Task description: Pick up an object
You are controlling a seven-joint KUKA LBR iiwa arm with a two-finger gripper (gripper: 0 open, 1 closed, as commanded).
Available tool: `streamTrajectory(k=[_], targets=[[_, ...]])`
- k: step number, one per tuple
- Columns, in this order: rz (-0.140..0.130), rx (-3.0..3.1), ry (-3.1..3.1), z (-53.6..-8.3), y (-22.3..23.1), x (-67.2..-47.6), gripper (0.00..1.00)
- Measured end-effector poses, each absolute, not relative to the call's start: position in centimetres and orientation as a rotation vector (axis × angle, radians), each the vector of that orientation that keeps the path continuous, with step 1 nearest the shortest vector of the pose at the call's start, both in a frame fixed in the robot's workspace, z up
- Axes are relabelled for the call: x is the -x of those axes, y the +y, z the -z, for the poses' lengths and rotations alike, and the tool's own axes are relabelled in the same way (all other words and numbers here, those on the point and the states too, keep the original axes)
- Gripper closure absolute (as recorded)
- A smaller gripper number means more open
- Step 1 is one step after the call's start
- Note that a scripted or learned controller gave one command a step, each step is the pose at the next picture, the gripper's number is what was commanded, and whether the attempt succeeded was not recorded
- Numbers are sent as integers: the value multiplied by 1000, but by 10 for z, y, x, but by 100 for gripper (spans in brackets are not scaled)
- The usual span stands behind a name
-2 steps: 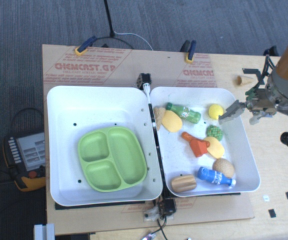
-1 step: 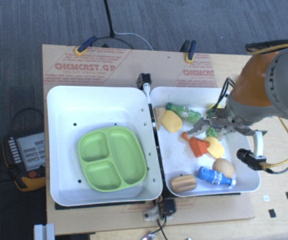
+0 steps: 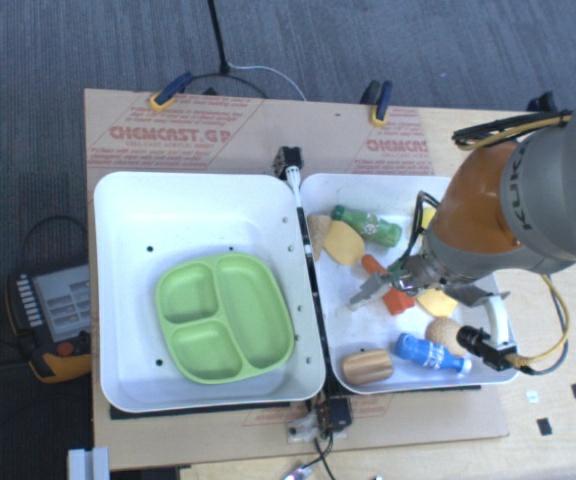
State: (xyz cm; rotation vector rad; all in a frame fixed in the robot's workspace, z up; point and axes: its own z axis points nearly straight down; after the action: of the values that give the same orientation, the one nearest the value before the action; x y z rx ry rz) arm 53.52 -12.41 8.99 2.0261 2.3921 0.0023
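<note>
The gripper [image 3: 376,288] is down in the right bin [image 3: 408,182], its two grey fingers spread in a narrow V that opens toward the left, with nothing seen between them. It reaches in low from the right under the orange-banded wrist, probably so the tips can close on one piece out of the clutter. Touching or just beside the fingers on their right lies a small orange-red piece [image 3: 399,303], and a thin orange bit [image 3: 371,264] sits just beyond the far finger; either looks like the likely target, though I cannot tell which. The orange-red piece is blocky, with no clear long axis.

Farther out: a yellow wedge [image 3: 344,243] and green bottle [image 3: 370,225] at the far left of the bin, the bottle lying left to right. Nearer are a yellow block [image 3: 437,302], tan ball [image 3: 442,330], blue bottle [image 3: 430,353] lying left-right, and brown cylinder [image 3: 367,367]. The left bin [image 3: 128,208] holds a green divided tray [image 3: 226,317].
</note>
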Motion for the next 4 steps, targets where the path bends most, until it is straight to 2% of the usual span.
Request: streamTrajectory(k=[1, 2, 3, 4], targets=[[-8, -2002, 2403, -90, -114, -604, 0], [-10, -2000, 2397, -102, -116, -605, 100], [-9, -2000, 2398, -101, -116, -605, 0], [-12, -2025, 2376, -91, -105, -552, 0]])
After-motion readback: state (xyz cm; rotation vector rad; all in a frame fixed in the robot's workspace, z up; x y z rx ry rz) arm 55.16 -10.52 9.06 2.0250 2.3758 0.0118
